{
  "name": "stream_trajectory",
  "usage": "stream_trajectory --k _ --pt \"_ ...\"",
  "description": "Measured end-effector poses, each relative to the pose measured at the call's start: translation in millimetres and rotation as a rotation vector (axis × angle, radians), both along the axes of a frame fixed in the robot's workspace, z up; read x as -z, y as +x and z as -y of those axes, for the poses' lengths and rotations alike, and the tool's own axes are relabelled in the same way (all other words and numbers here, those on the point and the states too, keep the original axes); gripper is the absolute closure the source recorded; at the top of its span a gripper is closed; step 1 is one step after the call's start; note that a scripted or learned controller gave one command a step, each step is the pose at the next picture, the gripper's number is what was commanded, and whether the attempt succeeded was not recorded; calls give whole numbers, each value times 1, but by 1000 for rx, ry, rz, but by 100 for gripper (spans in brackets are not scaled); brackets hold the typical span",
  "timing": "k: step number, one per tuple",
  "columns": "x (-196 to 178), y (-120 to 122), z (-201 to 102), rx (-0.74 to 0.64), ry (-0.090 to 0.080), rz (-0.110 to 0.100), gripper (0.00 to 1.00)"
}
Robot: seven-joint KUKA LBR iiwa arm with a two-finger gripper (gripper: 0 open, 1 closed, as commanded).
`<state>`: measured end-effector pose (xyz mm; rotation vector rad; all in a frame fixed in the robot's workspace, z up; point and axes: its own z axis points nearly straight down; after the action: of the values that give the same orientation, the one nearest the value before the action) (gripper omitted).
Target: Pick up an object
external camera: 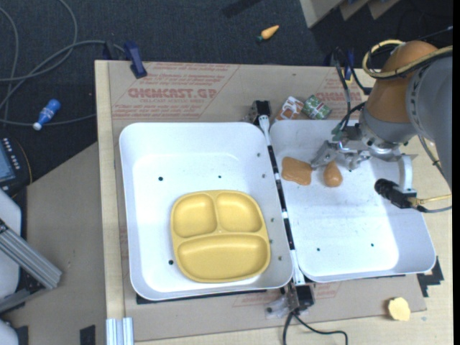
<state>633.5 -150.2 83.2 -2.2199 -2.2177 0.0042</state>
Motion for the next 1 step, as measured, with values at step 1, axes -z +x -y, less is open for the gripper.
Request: stream_trajectory --k 1 --pt "-12 2 0 -1 -2 6 100"
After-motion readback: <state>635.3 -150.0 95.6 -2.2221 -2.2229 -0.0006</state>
